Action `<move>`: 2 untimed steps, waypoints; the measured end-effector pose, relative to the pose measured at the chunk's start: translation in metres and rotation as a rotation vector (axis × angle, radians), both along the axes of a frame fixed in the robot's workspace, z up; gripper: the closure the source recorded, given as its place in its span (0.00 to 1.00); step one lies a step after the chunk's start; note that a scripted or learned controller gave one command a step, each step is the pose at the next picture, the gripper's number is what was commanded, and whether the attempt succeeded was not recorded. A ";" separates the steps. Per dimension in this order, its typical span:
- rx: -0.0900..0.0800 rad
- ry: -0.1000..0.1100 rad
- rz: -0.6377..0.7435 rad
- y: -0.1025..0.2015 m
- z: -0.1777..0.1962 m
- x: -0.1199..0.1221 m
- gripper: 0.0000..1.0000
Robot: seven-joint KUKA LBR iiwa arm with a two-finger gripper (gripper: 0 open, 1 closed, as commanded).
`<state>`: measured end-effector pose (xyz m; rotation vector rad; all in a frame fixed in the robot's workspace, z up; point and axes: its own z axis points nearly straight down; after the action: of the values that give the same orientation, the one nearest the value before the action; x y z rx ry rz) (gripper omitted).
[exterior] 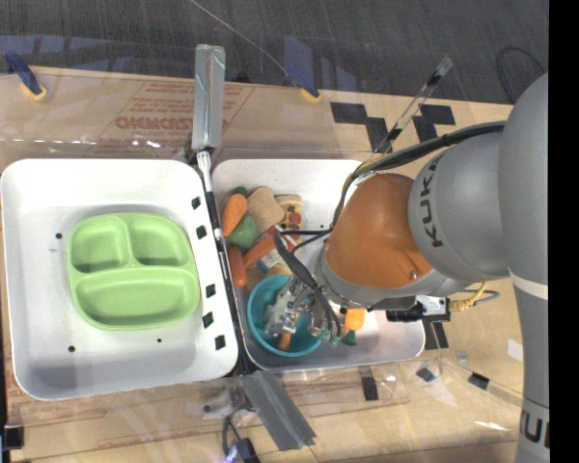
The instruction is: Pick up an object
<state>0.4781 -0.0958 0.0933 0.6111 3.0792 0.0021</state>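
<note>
My gripper (294, 318) hangs low in the right bin (386, 347), directly over the teal bowl (262, 318) near that bin's front left corner, and an orange piece shows in the bowl just under it; I cannot tell whether that piece is between my fingertips or merely lying beneath them. The other candidates, a carrot (234, 215), a tan bread-like piece (264, 207) and an orange-red piece (259, 251), lie heaped just behind the bowl against the divider, near my gripper but apart from it. In the left bin (29, 258) sits a green divided plate (133, 270), well apart from my gripper.
</note>
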 end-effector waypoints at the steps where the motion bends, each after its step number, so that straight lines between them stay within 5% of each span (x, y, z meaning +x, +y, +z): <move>1: 0.002 -0.001 -0.391 0.058 0.100 0.000 1.00; 2: 0.000 0.002 -0.764 0.059 0.155 0.022 1.00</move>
<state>0.5003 -0.0371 0.2485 1.7156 2.6311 0.0004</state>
